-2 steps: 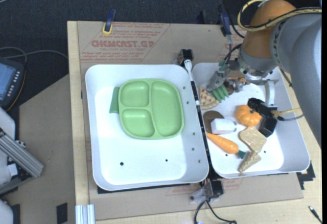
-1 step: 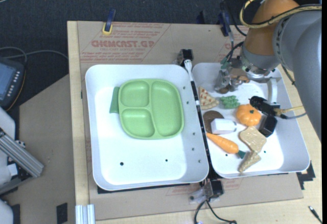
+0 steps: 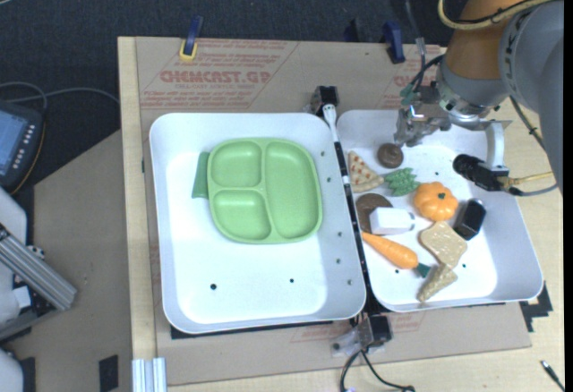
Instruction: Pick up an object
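Left bin (image 3: 179,229): green divided plate (image 3: 265,189), nothing for me there. Right bin (image 3: 515,242): pizza slice (image 3: 362,172), brown round piece (image 3: 390,154), broccoli (image 3: 400,180), orange pumpkin (image 3: 434,201), carrot (image 3: 390,249), crackers (all toy food, I judge light, stiff, somewhat slick). Gripper (image 3: 411,124) hangs just above brown piece; I cannot tell how far fingers are spread, nothing visibly held. I'd pinch its sides. Bin floor smooth, neighbours close, bin wall near, little room.
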Available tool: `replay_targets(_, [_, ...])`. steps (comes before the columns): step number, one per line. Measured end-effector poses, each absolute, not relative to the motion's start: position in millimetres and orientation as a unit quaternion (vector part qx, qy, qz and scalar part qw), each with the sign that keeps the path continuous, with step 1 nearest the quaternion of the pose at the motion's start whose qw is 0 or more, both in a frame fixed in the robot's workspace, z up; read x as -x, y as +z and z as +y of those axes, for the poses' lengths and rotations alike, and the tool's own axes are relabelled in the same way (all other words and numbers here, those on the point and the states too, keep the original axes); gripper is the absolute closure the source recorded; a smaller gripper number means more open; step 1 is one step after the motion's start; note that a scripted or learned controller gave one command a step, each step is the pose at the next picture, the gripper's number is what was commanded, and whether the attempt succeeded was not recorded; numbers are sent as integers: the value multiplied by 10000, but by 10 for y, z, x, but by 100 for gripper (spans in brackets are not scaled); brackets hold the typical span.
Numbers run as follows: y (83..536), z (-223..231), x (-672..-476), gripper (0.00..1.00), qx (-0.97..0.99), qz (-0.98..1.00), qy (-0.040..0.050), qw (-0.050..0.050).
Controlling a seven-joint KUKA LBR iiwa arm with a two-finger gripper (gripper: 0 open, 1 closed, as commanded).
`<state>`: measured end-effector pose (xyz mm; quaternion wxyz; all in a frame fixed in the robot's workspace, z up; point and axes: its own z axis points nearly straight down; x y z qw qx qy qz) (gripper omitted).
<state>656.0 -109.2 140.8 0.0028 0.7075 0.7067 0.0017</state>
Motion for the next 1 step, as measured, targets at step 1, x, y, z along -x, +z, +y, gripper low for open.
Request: replay_targets(1, [1839, -1090, -6560, 100, -7069, 7073, 16, 25])
